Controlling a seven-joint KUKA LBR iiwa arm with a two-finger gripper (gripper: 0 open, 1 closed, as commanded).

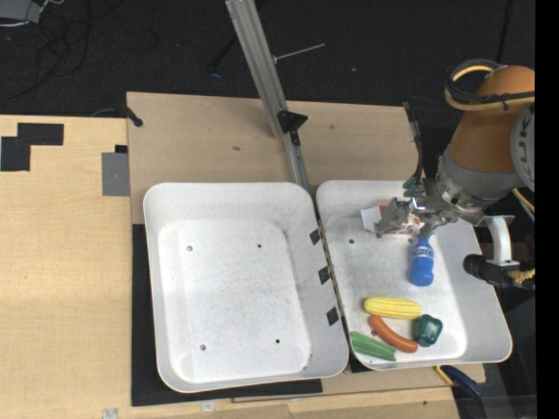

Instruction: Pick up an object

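Note:
My gripper (399,219) hangs over the upper part of the right bin (463,339), reaching in from the right. Something small, red and white, shows at its fingers, but I cannot tell whether it is held. Just below the gripper lies a blue bottle (422,264) on the bin floor. Further toward the front lie a yellow corn cob (392,307), an orange-red sausage (392,334), a green pod (373,346) and a dark green round piece (428,329).
The left bin (175,208) sits beside the right one, with black clips along the shared rim. A slanted aluminium bar (262,68) rises from behind the bins. The grey and orange arm (489,138) occupies the right side.

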